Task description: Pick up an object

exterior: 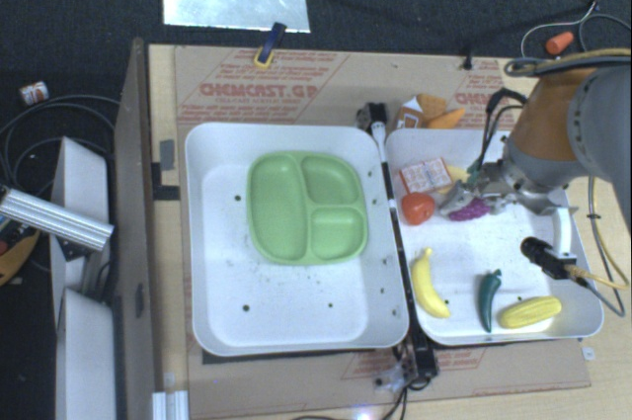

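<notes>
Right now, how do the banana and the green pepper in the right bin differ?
The banana is yellow; the green pepper is dark green. The banana looks thicker, the pepper slimmer. The banana lies by the bin's left wall, the pepper further right. Both lie loose, apart from the pincer.

Green divided plate (304,209), yellow banana (428,284), red tomato (418,207), purple eggplant (472,209) (white bins (222,309)).
</notes>
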`<state>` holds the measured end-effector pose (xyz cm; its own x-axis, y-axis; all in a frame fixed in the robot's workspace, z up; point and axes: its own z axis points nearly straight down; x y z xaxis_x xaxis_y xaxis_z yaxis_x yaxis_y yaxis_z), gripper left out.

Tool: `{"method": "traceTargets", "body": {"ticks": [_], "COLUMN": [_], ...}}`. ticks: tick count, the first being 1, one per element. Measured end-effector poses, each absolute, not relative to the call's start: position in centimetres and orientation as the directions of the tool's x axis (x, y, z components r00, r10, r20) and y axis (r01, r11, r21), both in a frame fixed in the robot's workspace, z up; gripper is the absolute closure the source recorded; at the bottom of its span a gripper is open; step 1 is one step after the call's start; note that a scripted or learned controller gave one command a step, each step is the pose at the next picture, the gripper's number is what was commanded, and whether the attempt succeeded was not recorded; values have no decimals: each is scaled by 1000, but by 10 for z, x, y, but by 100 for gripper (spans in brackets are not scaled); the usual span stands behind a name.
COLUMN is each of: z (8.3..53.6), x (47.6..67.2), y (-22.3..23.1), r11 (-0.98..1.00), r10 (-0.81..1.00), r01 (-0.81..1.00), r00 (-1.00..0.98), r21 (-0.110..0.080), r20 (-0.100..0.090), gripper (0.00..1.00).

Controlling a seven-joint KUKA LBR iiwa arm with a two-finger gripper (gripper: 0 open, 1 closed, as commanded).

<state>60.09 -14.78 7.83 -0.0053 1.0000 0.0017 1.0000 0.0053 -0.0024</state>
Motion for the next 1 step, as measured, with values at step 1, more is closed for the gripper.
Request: {"method": "traceTargets", "body": {"ticks": [1], "z": [95], "x": [603], "y": [-150], "r11": [5], "r10": [1000], "r01": [1000], "r00": [-5], "r21": [5], "r20": [-1], "gripper": [100]}}
